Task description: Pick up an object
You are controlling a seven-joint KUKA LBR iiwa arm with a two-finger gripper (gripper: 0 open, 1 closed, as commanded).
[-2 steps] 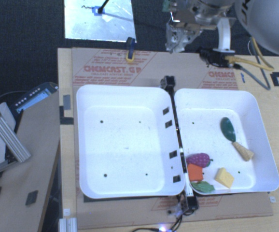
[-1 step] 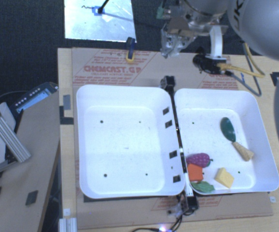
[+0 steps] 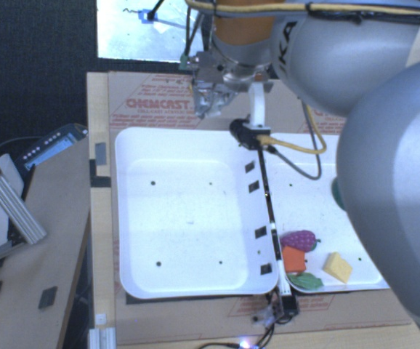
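Observation:
Several small objects lie in the front left corner of the right bin (image 3: pixel 319 187): a purple grape-like piece (image 3: pixel 301 240), an orange block (image 3: pixel 293 259), a green piece (image 3: pixel 306 281) and a yellow wedge (image 3: pixel 337 267). My gripper (image 3: pixel 208 102) hangs high over the cardboard just behind the left bin's (image 3: pixel 134 217) back rim, far from those objects. I see nothing hanging from it. The large grey arm covers much of the right bin.
A black divider strip (image 3: pixel 264 209) runs between the two bins. A yellow cable (image 3: pixel 297 150) loops over the right bin's back. A dark green edge (image 3: pixel 336 192) peeks from under the arm. A grey rail (image 3: pixel 10 202) lies off the bench to the left.

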